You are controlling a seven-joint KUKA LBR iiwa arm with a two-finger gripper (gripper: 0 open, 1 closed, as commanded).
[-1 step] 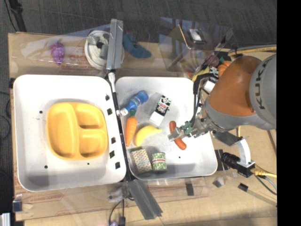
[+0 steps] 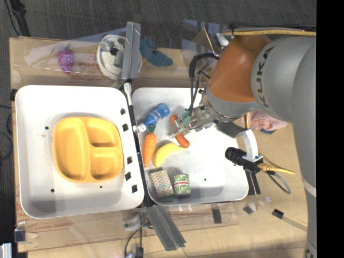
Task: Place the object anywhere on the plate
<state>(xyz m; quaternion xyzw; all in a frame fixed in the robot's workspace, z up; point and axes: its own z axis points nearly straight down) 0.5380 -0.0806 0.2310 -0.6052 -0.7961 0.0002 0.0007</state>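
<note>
We see two white bins side by side on the counter; the left bin (image 2: 32, 198) carries a yellow plate (image 2: 88, 147) with three compartments, lying near the bin's middle; the right bin (image 2: 226, 190) carries the loose objects. The arm (image 2: 269, 69) reaches in over the right bin's far right corner; the tool (image 2: 185, 122) sits low over the far middle of that bin, just above a small red-orange sausage-like piece (image 2: 182, 140); we cannot tell whether the tool is wide, narrow or gripping anything. Just left of the tool lies a blue bottle (image 2: 156, 114), tilted, near the bin's far left corner; a carrot (image 2: 149, 148) lies along the left wall; a yellow banana-like piece (image 2: 167, 153) lies beside the carrot, touching or nearly touching the red-orange piece. At the near left edge we note a patterned box (image 2: 160, 183) and a small green-banded can (image 2: 181, 184), side by side.
</note>
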